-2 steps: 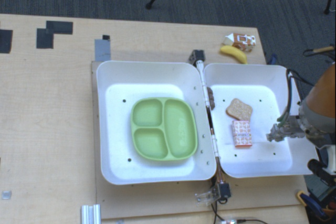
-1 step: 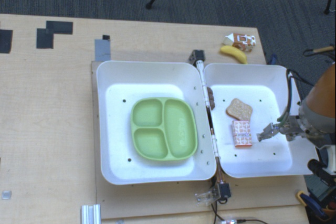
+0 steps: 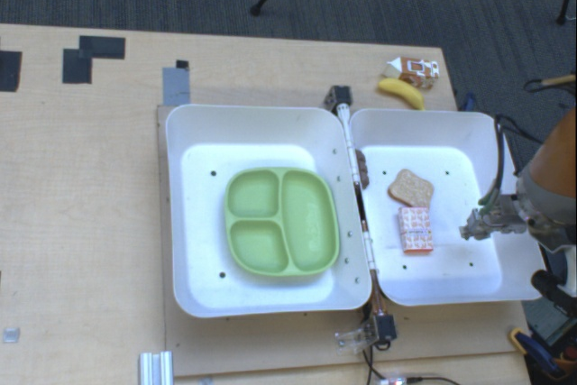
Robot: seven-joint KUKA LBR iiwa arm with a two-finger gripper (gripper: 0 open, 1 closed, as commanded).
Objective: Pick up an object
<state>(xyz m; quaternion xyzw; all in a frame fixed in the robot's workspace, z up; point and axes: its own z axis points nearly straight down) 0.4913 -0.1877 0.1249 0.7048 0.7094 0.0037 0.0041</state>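
Observation:
The right bin (image 3: 455, 153) holds a slice of toast (image 3: 411, 187) and, just below it, a small red-and-white patterned box (image 3: 415, 229). My gripper (image 3: 477, 226) hangs over the right part of this bin, to the right of the box and apart from it. The arm comes in from the right edge, with its orange band showing there. Nothing shows between the gripper's tips.
The left bin (image 3: 194, 194) holds a green three-compartment plate (image 3: 281, 222). On the bench behind the right bin lie a banana (image 3: 401, 92) and a small carton (image 3: 415, 68). A brown object (image 3: 361, 169) rests on the ridge between the bins. Cables trail at the front edge.

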